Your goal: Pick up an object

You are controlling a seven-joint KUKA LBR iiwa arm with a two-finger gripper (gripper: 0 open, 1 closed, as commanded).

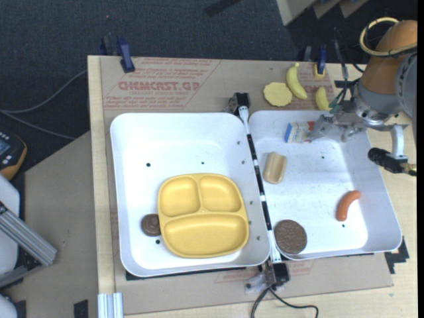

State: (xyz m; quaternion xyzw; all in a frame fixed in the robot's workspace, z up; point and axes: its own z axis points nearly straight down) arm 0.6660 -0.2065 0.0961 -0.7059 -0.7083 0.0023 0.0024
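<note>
Your gripper (334, 126) sits at the upper right of the frame, low over the far edge of the right bin (371, 217). You cannot tell how it is set. Just to its left, near the bin's upper wall, lies a small blue and red packet (297, 132). Further down in that bin you have a tan cylinder (274, 167) beside the left wall, an orange sausage (348, 205) toward the right, and a brown round cookie (290, 236) at the lower left corner. In the left bin (132, 177) sit a yellow divided plate (201, 214) and a small brown disc (151, 224) touching its left edge. Behind the bins on the board lie a banana (296, 81) and a yellow slice (277, 94).
</note>
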